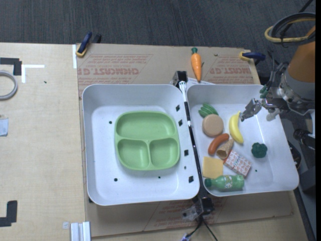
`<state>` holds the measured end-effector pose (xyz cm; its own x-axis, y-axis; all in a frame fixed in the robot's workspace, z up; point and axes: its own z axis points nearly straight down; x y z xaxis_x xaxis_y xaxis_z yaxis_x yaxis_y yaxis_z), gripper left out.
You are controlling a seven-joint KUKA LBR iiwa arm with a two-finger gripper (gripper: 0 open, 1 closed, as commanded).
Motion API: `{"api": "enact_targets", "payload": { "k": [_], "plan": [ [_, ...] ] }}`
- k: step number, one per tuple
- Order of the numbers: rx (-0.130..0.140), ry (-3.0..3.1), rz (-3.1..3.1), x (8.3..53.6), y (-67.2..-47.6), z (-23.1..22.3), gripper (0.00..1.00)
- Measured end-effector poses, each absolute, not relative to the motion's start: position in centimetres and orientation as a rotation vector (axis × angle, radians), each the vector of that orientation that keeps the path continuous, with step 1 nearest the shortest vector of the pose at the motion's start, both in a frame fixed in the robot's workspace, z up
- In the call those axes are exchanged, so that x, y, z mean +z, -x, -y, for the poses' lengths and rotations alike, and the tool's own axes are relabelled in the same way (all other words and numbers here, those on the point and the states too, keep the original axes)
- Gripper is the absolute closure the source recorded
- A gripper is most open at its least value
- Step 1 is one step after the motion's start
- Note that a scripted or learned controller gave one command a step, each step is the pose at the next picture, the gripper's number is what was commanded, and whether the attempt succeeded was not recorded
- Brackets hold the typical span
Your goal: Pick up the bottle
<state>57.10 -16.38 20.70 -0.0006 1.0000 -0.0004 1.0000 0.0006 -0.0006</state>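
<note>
Claw spread and holding nothing, above one banana; one bottle lies well apart.

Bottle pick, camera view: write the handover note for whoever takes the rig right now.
Gripper: above the right bin's far side, near the banana, holding nothing; finger state unclear.
Bottle: green, lying on its side at the right bin's near edge, below the cheese slice.
Done: nothing, bottle untouched.
Left: move to the bottle, grasp, lift.
</note>
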Motion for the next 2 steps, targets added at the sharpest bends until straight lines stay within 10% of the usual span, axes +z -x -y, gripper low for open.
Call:
{"api": "enact_targets", "payload": {
  "k": [1,2],
  "plan": [
    [0.001,2.220,2.224,21.7,-57.1,16.4,1.00],
    [0.001,2.266,2.175,23.0,-48.5,14.9,1.00]
  ]
}}
